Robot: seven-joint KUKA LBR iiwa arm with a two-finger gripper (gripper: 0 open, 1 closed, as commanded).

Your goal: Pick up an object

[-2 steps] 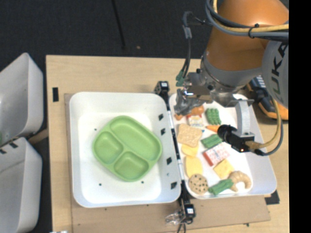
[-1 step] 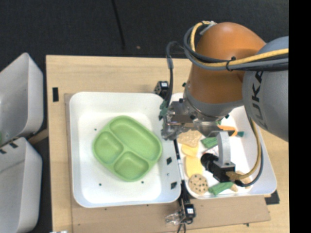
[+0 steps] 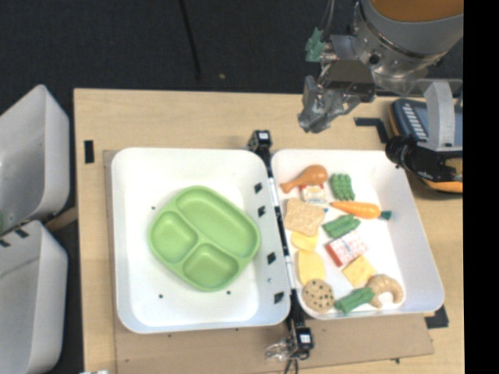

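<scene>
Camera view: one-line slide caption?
End effector above the bench, beyond the right bin of toy food; green tray in left bin.

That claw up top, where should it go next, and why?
Probably down and toward the right bin. The gripper hangs above the bench beyond that bin's far edge, holding nothing, and the chicken leg lies nearest below it among the toy food.

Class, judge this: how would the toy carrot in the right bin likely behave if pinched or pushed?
The carrot looks like stiff moulded plastic, so probably light and rigid. Its tapered, rounded body may roll or slip from a pinch. The neighbouring cracker could get nudged.
</scene>
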